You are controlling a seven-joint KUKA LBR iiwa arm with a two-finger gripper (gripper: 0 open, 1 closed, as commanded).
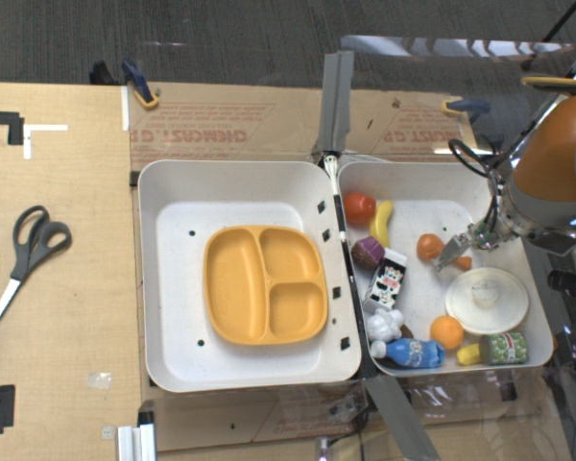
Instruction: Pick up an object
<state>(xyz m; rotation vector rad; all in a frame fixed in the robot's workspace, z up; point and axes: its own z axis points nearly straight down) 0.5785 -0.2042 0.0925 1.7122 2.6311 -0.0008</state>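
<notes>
Gripper [458,251] sits low in the right bin [418,182], fingers spread apart with nothing between them, just right of an orange ball [429,247] and above the white lid [487,299]. Same bin holds a banana [380,221], blue bottle [414,353] and green can [505,348]. Left bin [163,257] carries a yellow divided plate [266,284]. Scissors [26,251] lie on the tabletop [58,334], far left.

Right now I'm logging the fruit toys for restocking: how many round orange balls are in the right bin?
2. One orange ball lies mid-bin, just left of the gripper. The other sits near the front, below the white lid. More may be hidden under the arm.
</notes>
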